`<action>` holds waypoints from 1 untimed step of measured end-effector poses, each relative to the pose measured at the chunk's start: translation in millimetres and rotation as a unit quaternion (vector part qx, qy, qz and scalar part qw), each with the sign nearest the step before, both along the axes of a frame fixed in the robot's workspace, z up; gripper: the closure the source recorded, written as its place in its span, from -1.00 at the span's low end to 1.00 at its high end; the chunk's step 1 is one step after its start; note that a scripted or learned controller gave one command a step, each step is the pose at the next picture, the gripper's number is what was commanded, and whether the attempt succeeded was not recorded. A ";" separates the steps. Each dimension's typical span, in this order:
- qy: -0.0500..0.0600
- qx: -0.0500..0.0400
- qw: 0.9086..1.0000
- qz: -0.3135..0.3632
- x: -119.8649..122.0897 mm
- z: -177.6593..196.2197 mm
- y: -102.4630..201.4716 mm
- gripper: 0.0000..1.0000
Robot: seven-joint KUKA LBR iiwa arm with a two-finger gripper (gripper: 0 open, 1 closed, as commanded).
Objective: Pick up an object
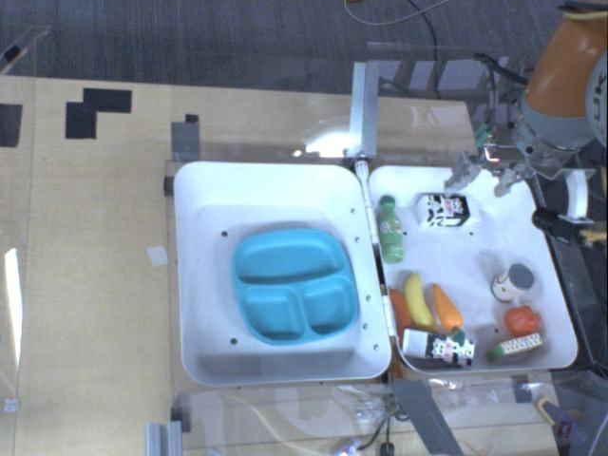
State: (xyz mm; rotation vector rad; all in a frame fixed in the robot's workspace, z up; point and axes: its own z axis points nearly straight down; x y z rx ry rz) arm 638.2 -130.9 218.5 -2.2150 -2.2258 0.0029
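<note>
My gripper [484,178] hangs over the far right part of the right bin [560,283], its two fingers [463,173] spread open with nothing between them. Just below and to its left lies a small black-and-white patterned box [444,210]. A green bottle [389,228] lies along the bin's left wall. Toward the front are a yellow banana [416,299], an orange carrot [446,306], a cow-patterned carton [440,348], a grey-and-cream round piece [514,281], a red tomato-like piece [521,320] and a green-and-white piece [514,347].
The left bin [204,217] holds a blue three-compartment tray [290,285]. A metal post [365,103] stands behind the wall between the bins. The arm's orange band [568,60] is at the upper right.
</note>
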 end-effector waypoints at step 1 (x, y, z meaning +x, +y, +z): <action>0.000 0.000 0.997 0.083 -92.3 -67.3 -22.0 -1.00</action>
